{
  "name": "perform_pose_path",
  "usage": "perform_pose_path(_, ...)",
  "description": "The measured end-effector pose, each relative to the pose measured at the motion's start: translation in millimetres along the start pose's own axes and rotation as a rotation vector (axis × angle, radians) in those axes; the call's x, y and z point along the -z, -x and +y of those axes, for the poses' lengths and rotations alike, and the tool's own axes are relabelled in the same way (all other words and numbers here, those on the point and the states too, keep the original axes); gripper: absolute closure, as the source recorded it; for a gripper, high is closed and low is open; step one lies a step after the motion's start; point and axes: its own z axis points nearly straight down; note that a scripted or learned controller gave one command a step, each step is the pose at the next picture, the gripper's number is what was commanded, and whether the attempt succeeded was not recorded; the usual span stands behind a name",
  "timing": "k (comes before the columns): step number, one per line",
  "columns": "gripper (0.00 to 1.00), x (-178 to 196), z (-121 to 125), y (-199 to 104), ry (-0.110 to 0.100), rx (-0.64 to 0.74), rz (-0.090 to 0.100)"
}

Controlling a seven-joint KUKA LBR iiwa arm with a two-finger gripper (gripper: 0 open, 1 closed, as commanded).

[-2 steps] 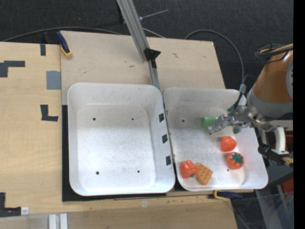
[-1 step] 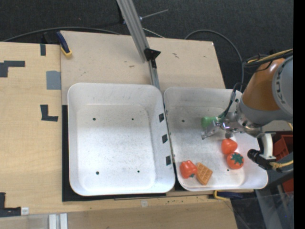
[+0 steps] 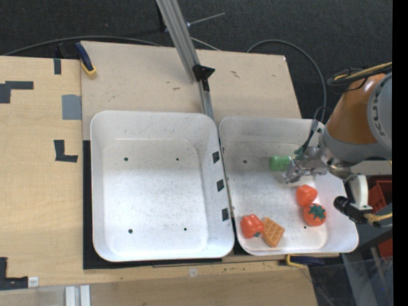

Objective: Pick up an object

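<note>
Where the arm [image 3: 357,123] reaches in from the right, its gripper [image 3: 294,171] sits low in the right bin [image 3: 255,132], its tip touching or just beside a small green object [image 3: 278,163]. That object is rounded and plain green, lying near the bin's middle. Whether the jaws are spread or pinching it cannot be told. Toward the bin's near edge lie an orange-red tomato [image 3: 306,195], a red strawberry-like piece [image 3: 314,215], a red pepper [image 3: 251,225] and a tan waffle [image 3: 273,232]. The left bin [image 3: 153,183] sits alongside on the worktop [image 3: 38,171].
</note>
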Motion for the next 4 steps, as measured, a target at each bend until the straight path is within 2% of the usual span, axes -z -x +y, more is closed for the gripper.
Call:
perform_pose_path(2,1.00,116,0,-2,0.008,0.000,-0.002)
perform_pose_path(4,1.00,126,21,-101,0.003,0.005,0.001)
